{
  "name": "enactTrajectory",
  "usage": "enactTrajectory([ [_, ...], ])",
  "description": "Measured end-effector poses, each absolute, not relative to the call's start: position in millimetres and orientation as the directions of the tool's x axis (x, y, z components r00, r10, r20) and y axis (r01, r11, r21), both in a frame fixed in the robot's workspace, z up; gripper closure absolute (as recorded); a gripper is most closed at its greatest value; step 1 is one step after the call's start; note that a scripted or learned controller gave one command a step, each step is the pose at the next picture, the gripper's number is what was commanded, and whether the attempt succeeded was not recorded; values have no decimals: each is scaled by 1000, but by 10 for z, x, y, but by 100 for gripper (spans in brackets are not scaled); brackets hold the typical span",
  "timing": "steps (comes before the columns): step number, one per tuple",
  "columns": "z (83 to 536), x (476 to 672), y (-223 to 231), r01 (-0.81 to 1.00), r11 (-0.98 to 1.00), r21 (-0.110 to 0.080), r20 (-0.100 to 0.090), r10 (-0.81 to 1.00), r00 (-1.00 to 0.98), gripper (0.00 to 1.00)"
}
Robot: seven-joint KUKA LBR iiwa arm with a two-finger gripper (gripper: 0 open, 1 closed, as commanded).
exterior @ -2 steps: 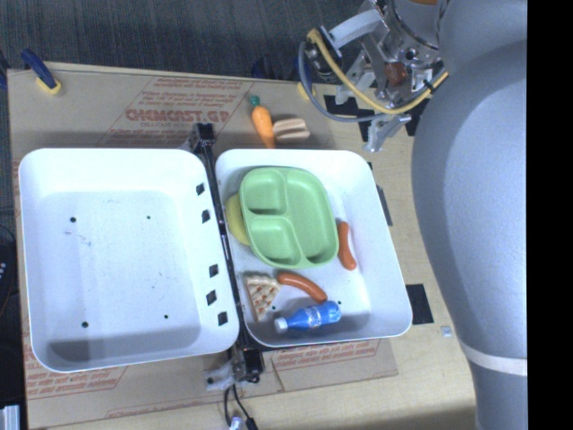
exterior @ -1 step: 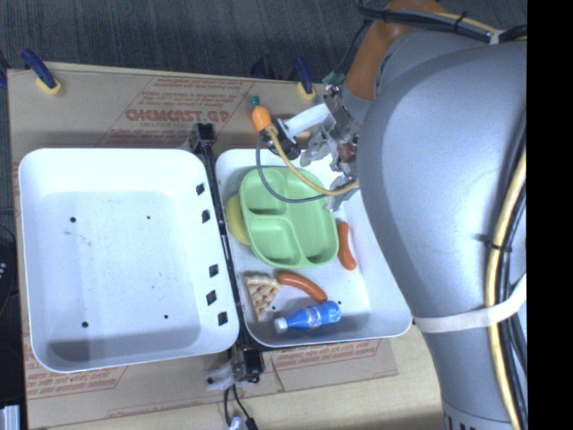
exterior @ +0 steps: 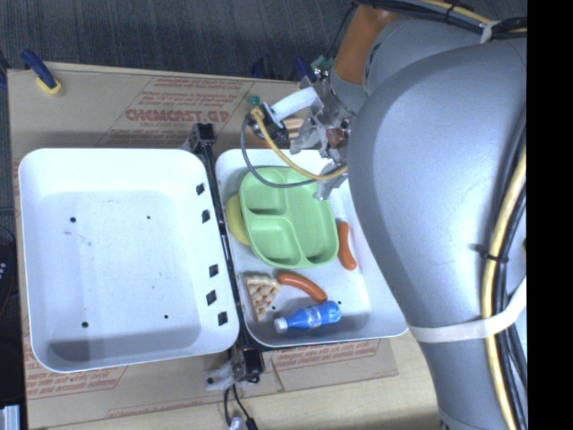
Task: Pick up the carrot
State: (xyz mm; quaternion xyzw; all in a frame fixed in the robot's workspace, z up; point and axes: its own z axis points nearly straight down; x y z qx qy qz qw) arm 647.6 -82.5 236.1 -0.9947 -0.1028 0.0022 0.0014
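The carrot (exterior: 346,245) is a short orange piece lying in the right bin (exterior: 387,322), against the right side of a green divided tray (exterior: 285,218) and close to the arm's grey body. My gripper (exterior: 324,150) hangs over the far end of the right bin, above the tray's back corner and up and to the left of the carrot. Cables and the wrist crowd around it. Nothing shows as held.
A reddish-orange sausage (exterior: 303,285), a waffle piece (exterior: 260,294) and a blue bottle (exterior: 310,316) lie at the right bin's near end. A yellow item (exterior: 235,218) pokes out from under the tray. The left bin (exterior: 54,164) sits alongside. The big grey arm link (exterior: 439,195) covers the right.
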Motion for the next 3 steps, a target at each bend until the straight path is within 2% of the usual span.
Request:
enactTrajectory([
  [1,2103,5931,-1472,300,-954,-5,-5,300,954,0],
  [2,1092,5470,-1120,206,-979,2,7,206,979,0],
  [3,1915,5637,-667,424,-906,-5,-3,424,906,0],
])
